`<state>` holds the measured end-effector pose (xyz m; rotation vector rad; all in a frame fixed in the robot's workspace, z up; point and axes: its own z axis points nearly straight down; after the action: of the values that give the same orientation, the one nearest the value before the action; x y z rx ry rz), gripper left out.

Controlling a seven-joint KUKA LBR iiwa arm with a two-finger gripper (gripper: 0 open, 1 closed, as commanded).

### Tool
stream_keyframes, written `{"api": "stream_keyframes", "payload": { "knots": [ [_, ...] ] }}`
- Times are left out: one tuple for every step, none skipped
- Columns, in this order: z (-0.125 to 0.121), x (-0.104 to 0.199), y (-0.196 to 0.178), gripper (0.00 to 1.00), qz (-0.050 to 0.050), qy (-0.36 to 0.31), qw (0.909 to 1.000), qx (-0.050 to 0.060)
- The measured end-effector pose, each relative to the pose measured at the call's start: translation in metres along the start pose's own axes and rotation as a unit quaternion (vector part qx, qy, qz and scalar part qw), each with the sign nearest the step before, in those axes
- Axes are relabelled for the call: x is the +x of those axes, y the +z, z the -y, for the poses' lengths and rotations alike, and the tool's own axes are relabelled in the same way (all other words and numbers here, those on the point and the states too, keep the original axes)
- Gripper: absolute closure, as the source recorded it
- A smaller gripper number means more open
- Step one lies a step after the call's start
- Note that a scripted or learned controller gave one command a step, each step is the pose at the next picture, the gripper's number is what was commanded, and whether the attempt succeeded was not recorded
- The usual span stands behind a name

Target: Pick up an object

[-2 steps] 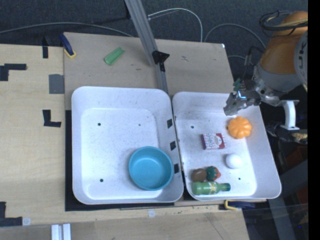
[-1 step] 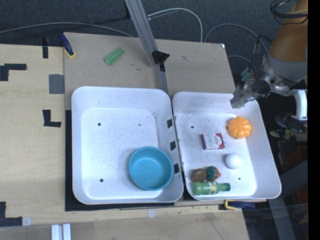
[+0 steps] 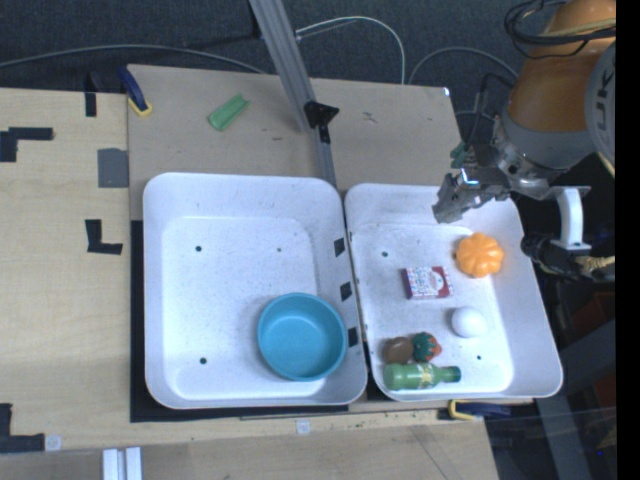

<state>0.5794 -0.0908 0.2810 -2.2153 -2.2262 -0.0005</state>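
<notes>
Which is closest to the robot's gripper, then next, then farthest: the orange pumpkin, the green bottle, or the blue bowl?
Measured from the gripper at the right bin's far edge:
1. The orange pumpkin-shaped toy, just below it in the right bin.
2. The green plastic bottle, lying at the right bin's near edge.
3. The round blue bowl, across in the left bin's near right corner.

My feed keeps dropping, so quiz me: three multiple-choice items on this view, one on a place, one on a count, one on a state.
1. Where is the blue bowl?
A. left bin
B. right bin
C. bare bench

2. How many things lie in the right bin?
A. two
B. five
C. eight

3. Where is the pincer?
A. inside the bowl
B. above the right bin's far edge
C. on the green block

Answers: 1 A, it sits at the left bin's near right corner. 2 B, pumpkin, box, white ball, small toy, green bottle. 3 B, it hangs there beside the orange pumpkin.
</notes>
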Motion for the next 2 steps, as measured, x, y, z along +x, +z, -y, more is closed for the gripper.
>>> {"api": "stream_keyframes", "payload": {
  "knots": [
    [0.017,0.041,0.008,1.0,0.0,0.0,1.0,0.001],
    [0.031,0.101,0.024,1.0,0.0,-0.001,1.0,0.002]
  ]
}}
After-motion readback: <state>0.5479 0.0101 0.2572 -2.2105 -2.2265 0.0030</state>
